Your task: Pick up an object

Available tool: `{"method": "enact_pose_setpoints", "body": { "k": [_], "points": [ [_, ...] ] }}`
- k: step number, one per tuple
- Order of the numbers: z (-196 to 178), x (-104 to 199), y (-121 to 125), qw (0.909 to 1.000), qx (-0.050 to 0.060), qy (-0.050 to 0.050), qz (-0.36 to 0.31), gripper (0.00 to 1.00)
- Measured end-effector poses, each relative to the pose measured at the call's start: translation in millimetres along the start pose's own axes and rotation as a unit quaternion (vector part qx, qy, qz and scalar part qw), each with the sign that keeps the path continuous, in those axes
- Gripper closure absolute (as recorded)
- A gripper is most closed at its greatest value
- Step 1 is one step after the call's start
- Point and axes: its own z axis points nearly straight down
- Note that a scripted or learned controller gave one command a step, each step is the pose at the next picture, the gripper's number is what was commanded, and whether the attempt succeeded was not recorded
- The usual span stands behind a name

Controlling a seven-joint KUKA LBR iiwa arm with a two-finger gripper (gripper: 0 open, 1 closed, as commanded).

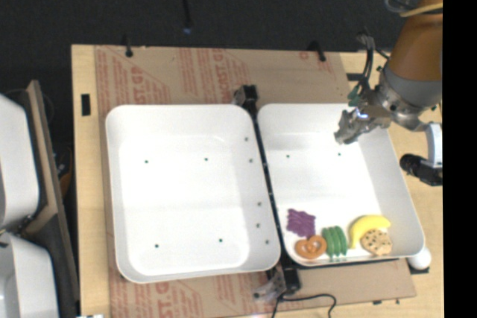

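- I am watching the grey two-finger gripper (349, 132) hanging over the far part of the right shallow white bin (387, 160); I cannot tell how its jaws are standing.
- Nothing is being carried, so I am judging the pick as not yet made.
- The toys are lying clustered at the bin's near edge, well apart from the gripper: purple grape bunch (300, 220), orange pretzel (310, 246), green ridged vegetable (336, 240), yellow banana (370, 223), speckled cookie (376, 240).
- Choosing, descending and grasping are all remaining.

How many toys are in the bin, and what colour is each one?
Purple toy: 1
Orange ring: 1
Green toy: 1
Yellow banana: 1
Tan cookie: 1
Total: 5, all at the near end of the right bin.
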Motion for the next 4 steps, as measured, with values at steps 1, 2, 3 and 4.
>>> {"method": "enact_pose_setpoints", "body": {
  "k": [1, 2, 3, 4],
  "points": [
    [3, -17, 33, 1.0000, -0.001, 0.000, 0.000, 1.00],
    [16, -9, 36, 1.0000, -0.001, 0.000, 0.000, 1.00],
    [25, 14, 52, 1.0000, -0.001, 0.000, 0.000, 1.00],
    [-35, -18, 26, 1.0000, -0.004, -0.001, 0.002, 1.00]
  ]
}}
